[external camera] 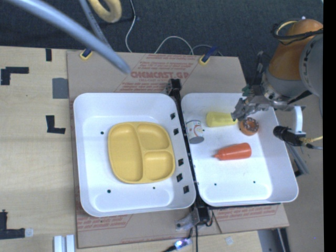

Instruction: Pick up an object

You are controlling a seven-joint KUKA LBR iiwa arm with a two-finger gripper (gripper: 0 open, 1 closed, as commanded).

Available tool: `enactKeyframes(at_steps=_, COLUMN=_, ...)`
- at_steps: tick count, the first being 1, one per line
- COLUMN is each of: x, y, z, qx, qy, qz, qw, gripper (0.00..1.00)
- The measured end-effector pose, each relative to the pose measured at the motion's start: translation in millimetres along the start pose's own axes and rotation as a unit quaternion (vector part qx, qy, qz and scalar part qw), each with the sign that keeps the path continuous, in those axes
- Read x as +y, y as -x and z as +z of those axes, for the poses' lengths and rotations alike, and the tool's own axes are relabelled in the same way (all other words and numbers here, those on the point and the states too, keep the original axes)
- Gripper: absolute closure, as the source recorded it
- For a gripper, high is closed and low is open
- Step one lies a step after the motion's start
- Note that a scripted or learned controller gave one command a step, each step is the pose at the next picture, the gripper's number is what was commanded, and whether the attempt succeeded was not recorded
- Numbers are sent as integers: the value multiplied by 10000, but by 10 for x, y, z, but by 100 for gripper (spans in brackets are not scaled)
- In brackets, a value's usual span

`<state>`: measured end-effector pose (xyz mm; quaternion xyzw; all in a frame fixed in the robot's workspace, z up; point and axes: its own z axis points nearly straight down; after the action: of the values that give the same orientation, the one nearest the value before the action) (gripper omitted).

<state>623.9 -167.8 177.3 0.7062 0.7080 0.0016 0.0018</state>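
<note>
Hovering at right bin's (283, 193) upper edge, tool (242, 111), finger state indiscernible, sits beside yellow block (219, 119) and small round brown item (249, 125); orange carrot-shaped piece (233, 151) lies mid-bin; yellow tray (140, 152) occupies left bin (89, 193); nothing lifted, pick outstanding.

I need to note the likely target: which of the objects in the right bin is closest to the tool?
The small brown round object, just below the tool. The yellow block lies a little left; the orange carrot and the small can lie farther.
</note>
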Motion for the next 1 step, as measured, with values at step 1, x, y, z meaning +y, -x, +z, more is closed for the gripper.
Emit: enactKeyframes(at_steps=1, x=-55, y=21, z=-606, qx=-5, qy=3, qz=4, qw=10000, gripper=100)
